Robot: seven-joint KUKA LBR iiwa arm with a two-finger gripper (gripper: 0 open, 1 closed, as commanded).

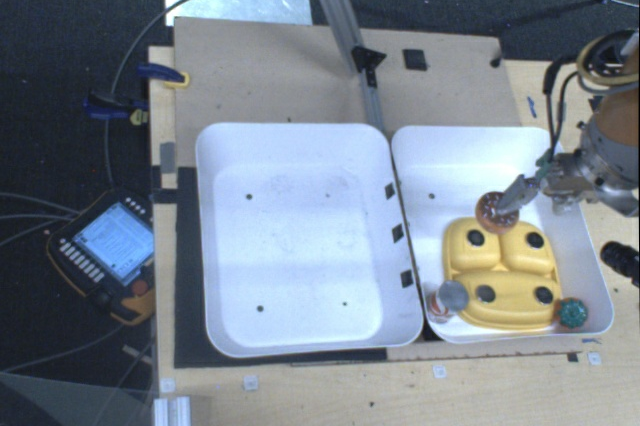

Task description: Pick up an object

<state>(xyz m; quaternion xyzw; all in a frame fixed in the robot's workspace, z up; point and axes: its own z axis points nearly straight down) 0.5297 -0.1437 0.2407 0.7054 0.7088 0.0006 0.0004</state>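
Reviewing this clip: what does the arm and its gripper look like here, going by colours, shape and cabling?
The arm is grey metal with an orange band near the top, and dark cables loop around its upper part. Its wrist is a bulky silver-grey housing. From it the gripper extends as a slim grey finger assembly.

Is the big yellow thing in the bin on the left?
No, the yellow thing lies in the right bin, beside a teal ball.
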